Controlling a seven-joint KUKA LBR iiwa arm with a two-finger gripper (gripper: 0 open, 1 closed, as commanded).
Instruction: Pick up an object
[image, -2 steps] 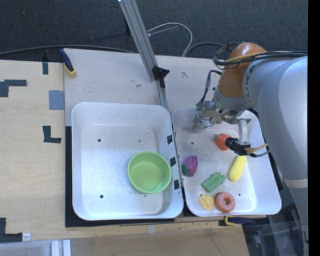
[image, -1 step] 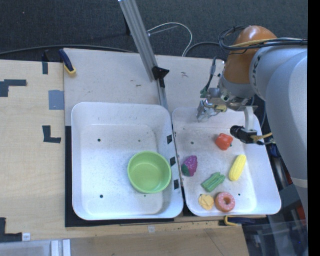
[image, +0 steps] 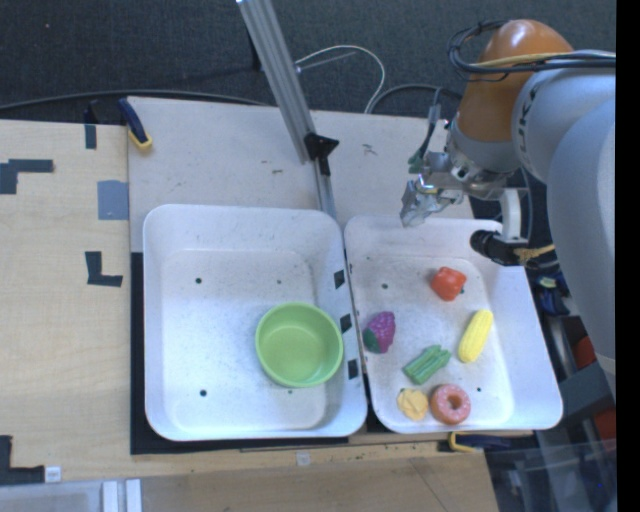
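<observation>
Camera view: pale bench (image: 230, 160), dark floor (image: 150, 45)

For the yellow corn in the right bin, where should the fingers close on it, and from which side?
Grip the corn across its narrow middle, coming straight down from above. It lies flat, long axis running slantwise from upper right to lower left, with bare bin floor on both long sides, so the fingers probably fit there.
</observation>
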